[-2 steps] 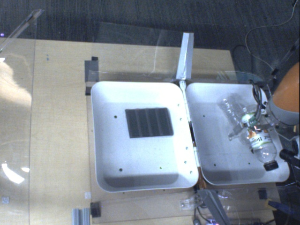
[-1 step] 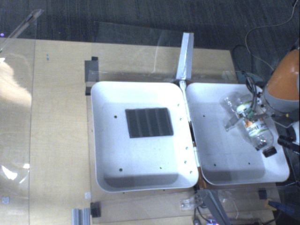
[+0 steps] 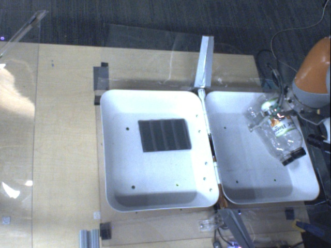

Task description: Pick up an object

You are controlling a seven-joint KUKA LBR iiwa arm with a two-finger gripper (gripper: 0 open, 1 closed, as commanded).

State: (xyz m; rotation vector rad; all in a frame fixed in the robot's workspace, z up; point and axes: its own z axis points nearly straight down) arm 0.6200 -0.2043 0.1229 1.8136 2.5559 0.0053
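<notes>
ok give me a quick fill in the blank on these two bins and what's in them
1. The clear plastic bottle lies in the ____ bin of the camera view.
2. The dark ridged panel lies in the ____ bin.
3. The bottle's cap is ____ in colour.
4. The band on the arm is ____.

Missing words: right; left; black; orange

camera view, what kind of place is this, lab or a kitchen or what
Most likely a robotics lab set up for pick-up trials. A wooden bench bears two shallow white bins, a grey arm with an orange band reaches over the right bin, where a clear plastic bottle lies, and loose cables trail nearby.
</notes>
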